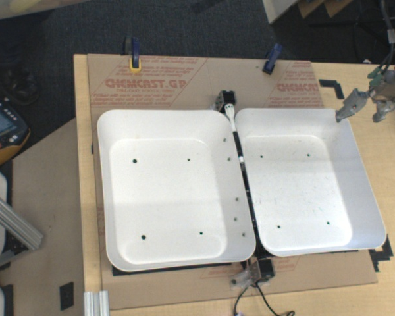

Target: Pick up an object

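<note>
Gripper (362,105), at the view's right edge, hangs over the worktop (382,170) just beyond the far right corner of the right bin (355,176); its two fingers (347,105) stand spread apart with nothing between them and touch nothing. The right bin and left bin (108,176) lie side by side, rims meeting along a dark strip (240,170), on a brown board (184,78) held by two blue clamps (134,50). Each bin floor shows small dark dots; no object to pick can be made out in either.
</note>
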You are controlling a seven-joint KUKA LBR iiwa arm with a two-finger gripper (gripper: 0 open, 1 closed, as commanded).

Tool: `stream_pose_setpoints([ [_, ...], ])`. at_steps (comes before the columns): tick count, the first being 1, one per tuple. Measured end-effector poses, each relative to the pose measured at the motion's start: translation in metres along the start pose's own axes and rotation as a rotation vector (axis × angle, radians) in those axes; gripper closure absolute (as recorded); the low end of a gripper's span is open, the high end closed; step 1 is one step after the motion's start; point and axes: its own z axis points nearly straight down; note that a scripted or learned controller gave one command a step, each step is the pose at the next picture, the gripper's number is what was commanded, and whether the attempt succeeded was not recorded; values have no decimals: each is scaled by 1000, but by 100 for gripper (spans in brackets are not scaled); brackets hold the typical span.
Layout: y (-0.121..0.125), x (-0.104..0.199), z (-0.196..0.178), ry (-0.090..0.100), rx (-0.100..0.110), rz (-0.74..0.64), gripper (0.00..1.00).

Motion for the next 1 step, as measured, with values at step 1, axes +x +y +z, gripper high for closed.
stream_pose_setpoints([
  [1, 48, -7, -106, -7, -16, -3, 0],
])
